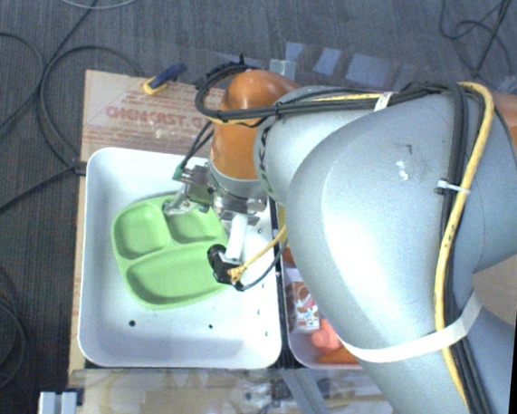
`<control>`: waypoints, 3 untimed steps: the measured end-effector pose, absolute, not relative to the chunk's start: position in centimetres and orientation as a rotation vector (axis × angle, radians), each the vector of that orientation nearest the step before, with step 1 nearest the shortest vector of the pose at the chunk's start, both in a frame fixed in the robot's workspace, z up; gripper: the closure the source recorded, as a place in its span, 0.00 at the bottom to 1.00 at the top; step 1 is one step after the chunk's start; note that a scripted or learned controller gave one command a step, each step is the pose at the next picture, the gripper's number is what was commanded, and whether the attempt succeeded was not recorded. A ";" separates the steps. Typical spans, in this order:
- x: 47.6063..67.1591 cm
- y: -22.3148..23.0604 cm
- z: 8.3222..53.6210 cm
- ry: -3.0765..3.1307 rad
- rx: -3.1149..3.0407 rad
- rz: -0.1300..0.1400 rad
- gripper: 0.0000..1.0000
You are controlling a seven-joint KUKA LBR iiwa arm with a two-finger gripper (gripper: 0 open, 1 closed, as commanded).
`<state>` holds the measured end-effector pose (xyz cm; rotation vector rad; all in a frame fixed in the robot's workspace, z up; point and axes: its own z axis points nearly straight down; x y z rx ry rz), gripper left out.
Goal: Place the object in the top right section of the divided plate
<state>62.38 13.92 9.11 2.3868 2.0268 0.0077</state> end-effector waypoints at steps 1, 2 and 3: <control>66.8 10.0 18.3 1.990 2.429 -0.006 0.00; 62.7 8.3 18.3 2.100 2.337 -0.008 0.00; 56.4 3.3 18.3 2.189 2.257 -0.005 0.00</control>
